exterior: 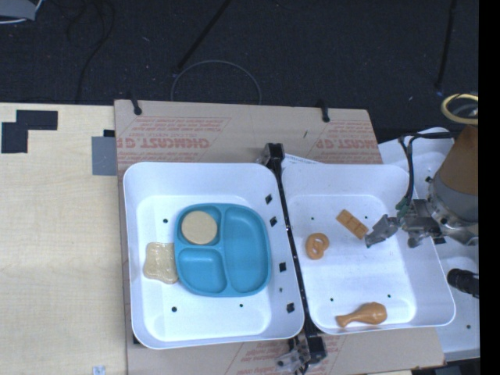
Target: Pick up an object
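Nearby, the tool (382, 232) hangs open and unladen beside cracker (351, 224), pretzel (316, 246) clear

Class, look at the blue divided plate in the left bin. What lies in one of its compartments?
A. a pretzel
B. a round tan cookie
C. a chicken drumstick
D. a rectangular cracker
B: the round tan cookie sits in the upper-left compartment of the blue divided plate, while the pretzel, drumstick and cracker lie in the right bin.
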Motion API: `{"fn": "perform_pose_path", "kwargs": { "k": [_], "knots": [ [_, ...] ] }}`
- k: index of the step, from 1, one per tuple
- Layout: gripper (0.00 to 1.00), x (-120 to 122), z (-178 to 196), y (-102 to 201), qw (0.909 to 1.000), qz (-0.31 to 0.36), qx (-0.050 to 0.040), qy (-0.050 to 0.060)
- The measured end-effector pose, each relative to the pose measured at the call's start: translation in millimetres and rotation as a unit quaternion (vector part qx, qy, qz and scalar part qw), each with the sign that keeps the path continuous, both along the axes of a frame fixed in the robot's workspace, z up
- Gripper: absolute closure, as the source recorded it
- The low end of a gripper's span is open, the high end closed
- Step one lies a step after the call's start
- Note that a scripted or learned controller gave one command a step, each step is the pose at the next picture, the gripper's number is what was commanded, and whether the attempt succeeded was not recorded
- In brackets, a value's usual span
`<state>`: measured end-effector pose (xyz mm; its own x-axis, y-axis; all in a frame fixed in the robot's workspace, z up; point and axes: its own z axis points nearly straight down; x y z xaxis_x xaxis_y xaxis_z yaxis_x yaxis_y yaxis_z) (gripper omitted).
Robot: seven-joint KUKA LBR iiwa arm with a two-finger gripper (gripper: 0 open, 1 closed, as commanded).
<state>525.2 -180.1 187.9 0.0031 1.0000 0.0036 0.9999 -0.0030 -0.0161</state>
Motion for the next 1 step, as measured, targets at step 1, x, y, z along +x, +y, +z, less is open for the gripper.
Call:
{"fn": "perform_pose_path", "kwargs": {
  "k": [1],
  "knots": [
    [0.0, 3.0, 7.5, 0.0, 1.0, 0.001, -0.0011, -0.006]
  ]
}}
